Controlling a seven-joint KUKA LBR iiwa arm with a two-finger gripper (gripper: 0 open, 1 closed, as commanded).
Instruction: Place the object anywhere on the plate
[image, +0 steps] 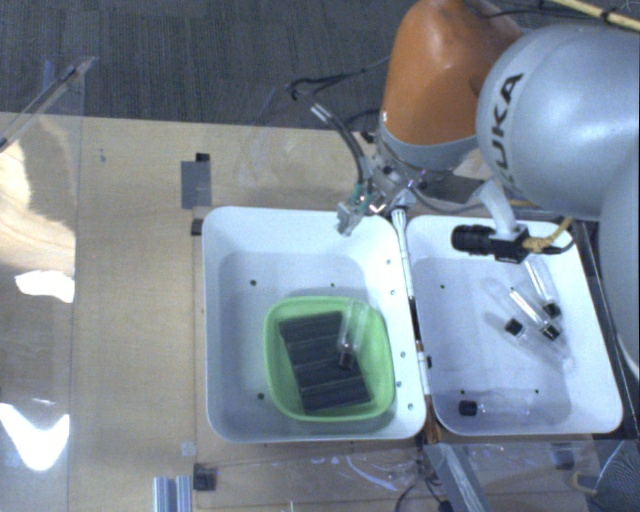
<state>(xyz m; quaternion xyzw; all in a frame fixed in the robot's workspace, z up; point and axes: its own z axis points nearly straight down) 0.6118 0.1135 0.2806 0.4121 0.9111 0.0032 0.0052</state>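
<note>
Green plastic forms the plate, a shallow square dish in the lower centre of the frame, inside the left bin. A dark ribbed block covers most of the plate floor. A clear tube with a dark cap lies on the plate at its upper right corner, long axis running roughly up and down the frame, cap end lowermost. By its position, this tube appears to be the task object, already resting on the plate.

The gripper hangs above the upper right rim of the left bin, in the upper centre of the frame. The tube lies below it in the frame, close to straight down from it. Nothing is visible between the fingers; whether they are apart or together cannot be determined, because the orange band and wrist hide most of the tool.

In the right bin, further clear tubes lie in the middle right, and one tube lies near the lower wall. Their transparent bodies are hard to separate from the white floor. The arm covers the upper right of the frame.
</note>
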